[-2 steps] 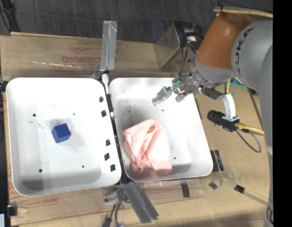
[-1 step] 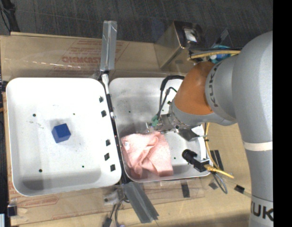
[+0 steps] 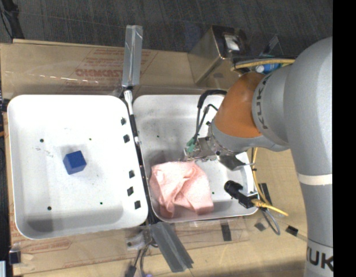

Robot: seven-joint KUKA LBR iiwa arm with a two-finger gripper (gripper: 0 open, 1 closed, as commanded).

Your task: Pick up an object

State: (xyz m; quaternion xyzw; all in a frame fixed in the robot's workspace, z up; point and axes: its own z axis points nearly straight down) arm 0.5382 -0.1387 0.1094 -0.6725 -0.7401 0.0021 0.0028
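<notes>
1. Grey arm housing (image 3: 307, 114), with its orange band (image 3: 238, 111) above the wrist, bulks up closest to the lens and reaches in from the right, bent down over the right bin (image 3: 166, 117).
2. That posture puts the wrist low over the bin's middle, which suits a straight downward reach onto whatever lies on the bin floor.
3. At the wrist's lower end sits the pincer (image 3: 199, 150), just above the upper edge of a crumpled pink cloth (image 3: 180, 189); whether it touches the cloth cannot be told from this slant.
4. I cannot tell whether the pincer is released or clenched, as the wrist body and cables hide its tip, and nothing is visibly gripped.
5. Lying bunched in the near part of the right bin, close to the dividing wall, the pink cloth is the likely target, judging by where the pincer hangs.
6. Its folds stand up in soft ridges, so a pinch on a raised fold would probably hold better than one on a flat part.
7. A small blue cube (image 3: 74, 161) rests alone on the floor of the left bin (image 3: 27, 114), well apart from the arm, so it seems not to be the thing aimed at now.
8. Both bins sit side by side on the bench (image 3: 51, 62), walls touching, so either is within one sweep of the arm.
9. By my reading the pick is not yet done.
</notes>
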